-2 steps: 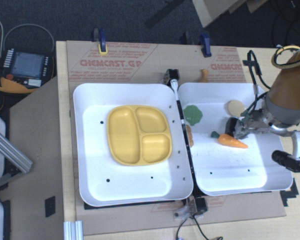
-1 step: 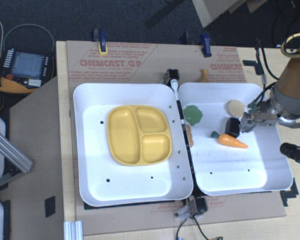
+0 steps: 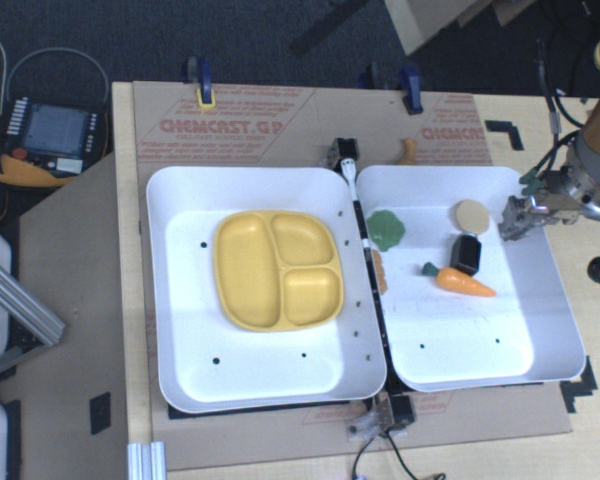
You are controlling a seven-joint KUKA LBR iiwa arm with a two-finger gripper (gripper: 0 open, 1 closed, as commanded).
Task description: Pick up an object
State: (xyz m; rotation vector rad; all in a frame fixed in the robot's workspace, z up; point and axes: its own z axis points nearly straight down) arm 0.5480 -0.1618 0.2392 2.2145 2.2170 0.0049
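The left bin holds a yellow divided plate near its middle. In the right bin, a carrot lies nearest, with a black block touching its upper side. A round tan piece sits just beyond the block, and a green leafy piece rests near the bin's left wall. The pincer hangs over the right rim, beside the tan piece; whether it is clenched cannot be told.
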